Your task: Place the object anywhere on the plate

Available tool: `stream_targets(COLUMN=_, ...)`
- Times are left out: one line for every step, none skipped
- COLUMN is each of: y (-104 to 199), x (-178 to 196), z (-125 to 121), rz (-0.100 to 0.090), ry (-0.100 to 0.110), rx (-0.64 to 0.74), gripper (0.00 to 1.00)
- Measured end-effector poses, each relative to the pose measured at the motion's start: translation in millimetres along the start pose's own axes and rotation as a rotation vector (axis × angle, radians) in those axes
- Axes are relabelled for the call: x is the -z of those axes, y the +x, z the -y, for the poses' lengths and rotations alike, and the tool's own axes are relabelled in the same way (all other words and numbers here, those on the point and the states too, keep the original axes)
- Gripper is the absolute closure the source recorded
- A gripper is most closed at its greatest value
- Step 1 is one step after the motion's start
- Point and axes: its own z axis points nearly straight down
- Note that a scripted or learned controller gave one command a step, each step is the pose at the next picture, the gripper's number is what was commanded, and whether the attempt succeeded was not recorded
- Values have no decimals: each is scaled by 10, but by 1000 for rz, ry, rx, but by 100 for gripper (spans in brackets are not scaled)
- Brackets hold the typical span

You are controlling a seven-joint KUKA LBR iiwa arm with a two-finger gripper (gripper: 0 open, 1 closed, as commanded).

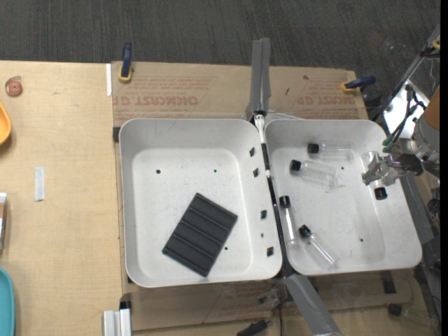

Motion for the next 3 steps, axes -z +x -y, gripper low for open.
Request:
stream_targets(y=579, x=110, z=-857, rz=0, ry=-1, rx=117, gripper=100)
stream_targets(y=1314, x=671, z=-871, rz=0, ry=-1, rx=157, gripper=100)
stream_targets(y=1915, x=912, z=-740, rz=0, ry=-2, rx=300, gripper=100)
